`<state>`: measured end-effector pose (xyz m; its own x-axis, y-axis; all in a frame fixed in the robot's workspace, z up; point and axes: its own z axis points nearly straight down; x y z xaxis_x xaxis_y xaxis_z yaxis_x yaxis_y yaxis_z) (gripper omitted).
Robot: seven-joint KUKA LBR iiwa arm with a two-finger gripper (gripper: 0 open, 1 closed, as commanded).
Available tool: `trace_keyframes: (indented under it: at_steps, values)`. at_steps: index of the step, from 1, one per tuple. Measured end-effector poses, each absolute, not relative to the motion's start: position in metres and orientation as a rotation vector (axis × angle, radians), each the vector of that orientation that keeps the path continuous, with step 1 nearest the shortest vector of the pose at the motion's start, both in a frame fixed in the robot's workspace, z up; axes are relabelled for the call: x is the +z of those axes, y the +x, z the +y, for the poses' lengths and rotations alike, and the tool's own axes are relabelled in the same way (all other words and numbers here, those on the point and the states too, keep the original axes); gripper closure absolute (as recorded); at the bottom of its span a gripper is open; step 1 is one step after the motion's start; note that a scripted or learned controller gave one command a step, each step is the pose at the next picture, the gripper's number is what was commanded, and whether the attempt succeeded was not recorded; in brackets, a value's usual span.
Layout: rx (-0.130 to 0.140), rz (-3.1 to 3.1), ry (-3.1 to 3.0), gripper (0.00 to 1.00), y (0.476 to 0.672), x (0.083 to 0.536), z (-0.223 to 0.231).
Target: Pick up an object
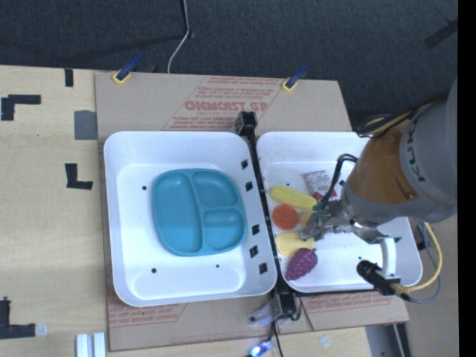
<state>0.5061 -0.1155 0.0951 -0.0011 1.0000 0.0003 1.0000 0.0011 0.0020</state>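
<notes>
Surface [44, 222] is carrying a cardboard sheet [223, 103] w/ two white bins side by side on it. Arm [416, 169] is reaching in from the right, orange band showing above the wrist, and is hanging over the right bin [335, 146]. Left bin [126, 199] is holding a blue divided plate [199, 210], lying flat, roughly centred. Right bin is holding the small stuff, all bunched toward its left half: yellow corn [292, 196] lying at a slant, orange round fruit [285, 216] just below it and touching or nearly so, yellow piece [286, 243] below that, purple grapes [300, 263] near the bin's front edge, just beside the yellow piece. Small red-and-white packet [315, 178] is lying flat further back, right of the corn. Gripper [316, 222] is sitting low in the right bin, just right of the orange fruit and above the yellow piece; fingers are pointing toward that cluster. Fingers apart vs together: can't tell, too dark and small. Nothing is visibly sitting between them.
</notes>
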Motion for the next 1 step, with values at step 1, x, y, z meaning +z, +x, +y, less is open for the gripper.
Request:
trace_keyframes:
  at_steps: [1]
  values:
    - [0.0, 2.224, 2.219, 1.0, 0.5089, 0.1394, -0.107]
